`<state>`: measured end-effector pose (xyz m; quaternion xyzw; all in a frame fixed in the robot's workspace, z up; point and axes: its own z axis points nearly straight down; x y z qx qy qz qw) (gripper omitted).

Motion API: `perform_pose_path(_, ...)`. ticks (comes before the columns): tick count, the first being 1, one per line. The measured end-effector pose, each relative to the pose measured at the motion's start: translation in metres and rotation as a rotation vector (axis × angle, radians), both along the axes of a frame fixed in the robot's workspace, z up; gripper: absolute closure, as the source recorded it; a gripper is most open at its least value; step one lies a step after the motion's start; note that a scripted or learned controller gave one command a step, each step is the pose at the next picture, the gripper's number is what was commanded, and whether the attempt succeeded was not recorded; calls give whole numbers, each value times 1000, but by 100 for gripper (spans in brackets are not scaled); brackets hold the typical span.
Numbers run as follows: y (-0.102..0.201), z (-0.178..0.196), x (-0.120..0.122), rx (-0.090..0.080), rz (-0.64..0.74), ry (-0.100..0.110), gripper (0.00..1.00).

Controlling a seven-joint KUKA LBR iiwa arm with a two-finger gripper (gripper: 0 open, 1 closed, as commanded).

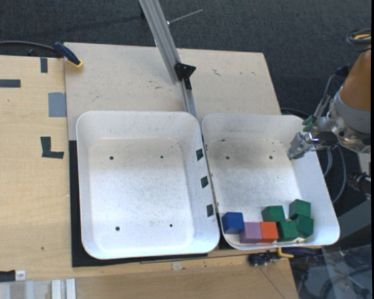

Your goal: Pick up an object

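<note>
Table [25,167], light wood, grey tape marks at far left; a blue-and-yellow-handled tool [67,53] lies near its top edge. A slanted aluminium rail [162,33] runs down to the seam between the bins.

Left shallow white plastic bin [87,136]: bare speckled floor, no blocks.

Right shallow white plastic bin [249,126]: all blocks are bunched along the near wall. Left to right: small blue cube [233,222], pale purple cube [253,231], orange cube [269,230], then a cluster of dark green blocks [291,220] in the near-right corner. They touch or nearly touch one another, in a tight row with some greens stacked or tilted; can't separate the greens cleanly.

Claw [301,143] sits at the right bin's far-right rim, over or just inside the wall, under the grey arm with the orange band [360,80]. It's small and blurred here, so can't tell if the fingers are apart or together. Nothing visible between them; not holding any block.

Key relation: the blocks lie toward the camera from the claw, along the bin's right side, well apart from it. The green cluster is the nearest target, almost straight down-frame; blue is farthest, down and left.

Judgement: approach stage, no grasp yet. The next move likely needs travel toward the near wall plus descent. Crowding against the wall and neighbours could block the fingers.
</note>
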<state>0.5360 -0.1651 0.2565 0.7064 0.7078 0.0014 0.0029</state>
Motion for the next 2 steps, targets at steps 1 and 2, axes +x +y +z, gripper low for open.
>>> perform_pose_path(1,46,3,15,4,4,6,100)
perform_pose_path(2,99,7,24,4,4,7,100)
